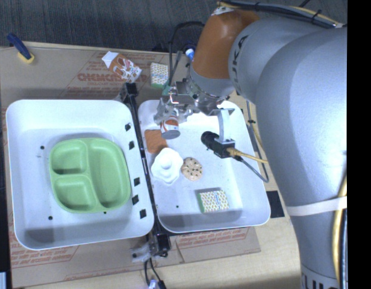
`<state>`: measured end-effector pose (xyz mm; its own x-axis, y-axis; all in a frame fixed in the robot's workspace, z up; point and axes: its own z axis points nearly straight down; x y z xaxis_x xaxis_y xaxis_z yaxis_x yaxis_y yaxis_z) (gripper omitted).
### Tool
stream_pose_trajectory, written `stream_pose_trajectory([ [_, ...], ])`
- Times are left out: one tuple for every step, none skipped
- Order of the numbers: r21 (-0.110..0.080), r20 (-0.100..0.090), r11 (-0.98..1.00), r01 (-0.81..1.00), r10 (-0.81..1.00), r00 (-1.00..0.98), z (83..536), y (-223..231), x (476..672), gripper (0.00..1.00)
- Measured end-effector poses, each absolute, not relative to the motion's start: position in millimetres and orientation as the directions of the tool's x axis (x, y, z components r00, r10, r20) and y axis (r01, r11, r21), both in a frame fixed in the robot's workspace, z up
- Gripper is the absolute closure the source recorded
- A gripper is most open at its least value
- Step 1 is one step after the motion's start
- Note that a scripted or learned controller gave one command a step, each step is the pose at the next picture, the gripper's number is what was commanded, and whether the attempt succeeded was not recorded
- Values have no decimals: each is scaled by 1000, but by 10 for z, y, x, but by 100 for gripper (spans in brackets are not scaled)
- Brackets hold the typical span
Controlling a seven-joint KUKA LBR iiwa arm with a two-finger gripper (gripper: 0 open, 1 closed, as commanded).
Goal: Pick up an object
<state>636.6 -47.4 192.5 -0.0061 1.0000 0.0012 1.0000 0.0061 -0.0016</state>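
Note:
My gripper (167, 114) hangs over the far left part of the right bin (252, 191). Directly under it is a small orange and white can (170, 127), touching or nearly touching the gripper. A brown block (155, 141) lies just left of and below the can. Nearer the front are a white rounded object (167, 164), a speckled cookie (191, 168) and a green and yellow packet (213, 200).
The left bin (23, 131) holds a green divided plate (89, 173). A black divider (137, 149) runs between the bins. Behind them on the cardboard lie a crumpled wrapper (122, 68), a small packet (159, 74) and a blue and yellow object (20, 47).

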Motion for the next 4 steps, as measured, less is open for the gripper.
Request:
stream_pose_trajectory([
  [-3, 0, 4, 1000, 1000, -4, 2195, -1001, 5671, 100],
  [-4, 0, 9, 1000, 1000, -9, 2431, -324, 4895, 100],
  [-5, 0, 11, 1000, 1000, -11, 2534, -330, 4900, 100],
  [-8, -1, 15, 1000, 1000, -15, 2631, -328, 4902, 100],
])
